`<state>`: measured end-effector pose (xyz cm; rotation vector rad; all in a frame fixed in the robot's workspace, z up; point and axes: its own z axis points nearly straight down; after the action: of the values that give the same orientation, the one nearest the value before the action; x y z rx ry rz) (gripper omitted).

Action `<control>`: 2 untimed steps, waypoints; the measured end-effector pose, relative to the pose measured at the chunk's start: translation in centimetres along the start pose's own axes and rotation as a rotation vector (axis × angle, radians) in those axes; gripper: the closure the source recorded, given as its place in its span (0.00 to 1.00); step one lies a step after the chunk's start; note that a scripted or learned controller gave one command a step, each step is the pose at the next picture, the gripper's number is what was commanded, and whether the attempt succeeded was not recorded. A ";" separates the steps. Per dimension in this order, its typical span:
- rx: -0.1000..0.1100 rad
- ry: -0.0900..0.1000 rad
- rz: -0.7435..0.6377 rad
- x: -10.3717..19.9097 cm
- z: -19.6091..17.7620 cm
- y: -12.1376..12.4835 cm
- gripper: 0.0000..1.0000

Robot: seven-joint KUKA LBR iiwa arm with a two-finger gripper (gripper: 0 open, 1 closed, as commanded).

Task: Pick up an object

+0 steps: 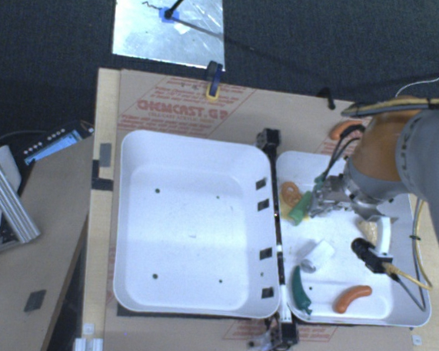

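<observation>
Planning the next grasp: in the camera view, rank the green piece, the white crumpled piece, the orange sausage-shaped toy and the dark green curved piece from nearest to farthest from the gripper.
Measured from the gripper in the right bin:
1. Green piece, just to its left.
2. White crumpled piece, below it, mid-bin.
3. Dark green curved piece and orange sausage-shaped toy, both along the bin's lower edge, left and right; too close to call.

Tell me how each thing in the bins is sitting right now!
Gripper: low in the right bin, by the green piece.
Green piece: lying beside the orange ring.
Orange ring: lying flat.
White lump: lying loose.
Dark green tool: lying by the bin's wall.
Orange sausage: lying flat.
Left bin: upright.
</observation>
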<state>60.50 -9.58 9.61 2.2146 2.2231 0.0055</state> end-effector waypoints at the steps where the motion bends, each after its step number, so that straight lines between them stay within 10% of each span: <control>1: -0.017 -0.003 -0.003 0.9 -18.7 2.4 1.00; 2: -0.011 -0.002 -0.002 1.1 -28.8 3.4 1.00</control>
<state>63.77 -8.49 38.45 2.2059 2.2184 0.0153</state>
